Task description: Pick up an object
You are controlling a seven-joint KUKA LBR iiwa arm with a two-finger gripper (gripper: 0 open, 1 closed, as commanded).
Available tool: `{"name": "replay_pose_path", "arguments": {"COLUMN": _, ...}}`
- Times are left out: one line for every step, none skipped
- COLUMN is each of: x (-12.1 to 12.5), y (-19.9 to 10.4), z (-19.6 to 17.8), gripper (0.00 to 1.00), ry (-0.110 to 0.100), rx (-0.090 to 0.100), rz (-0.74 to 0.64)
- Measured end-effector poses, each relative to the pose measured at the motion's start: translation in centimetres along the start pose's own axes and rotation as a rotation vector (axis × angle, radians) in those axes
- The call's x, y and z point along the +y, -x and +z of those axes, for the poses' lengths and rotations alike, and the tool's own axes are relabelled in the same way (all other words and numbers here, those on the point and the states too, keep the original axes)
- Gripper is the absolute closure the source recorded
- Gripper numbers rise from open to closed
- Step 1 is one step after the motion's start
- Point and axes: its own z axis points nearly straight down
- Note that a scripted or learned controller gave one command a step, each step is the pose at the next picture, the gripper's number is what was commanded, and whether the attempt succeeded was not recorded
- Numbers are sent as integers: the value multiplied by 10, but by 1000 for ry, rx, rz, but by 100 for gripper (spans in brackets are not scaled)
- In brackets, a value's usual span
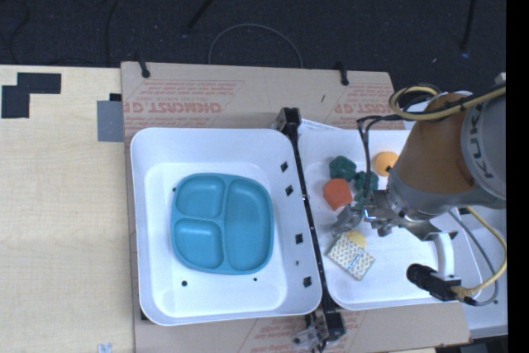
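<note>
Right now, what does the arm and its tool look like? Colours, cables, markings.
The arm is grey, with a broad orange band above the wrist and part of dark lettering on the grey shell. Yellow and black cables loop around the band. The tool is small, metallic grey and dark.
</note>
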Motion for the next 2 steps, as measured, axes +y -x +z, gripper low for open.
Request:
{"name": "replay_pose_path", "arguments": {"x": -1, "y": -1, "z": 53, "gripper": 0, "ry": 0, "rx": 0, "rz": -1}}
{"name": "replay_pose_path", "arguments": {"x": -1, "y": 1, "z": 41, "gripper": 100, "ry": 2, "rx": -1, "rz": 7}}
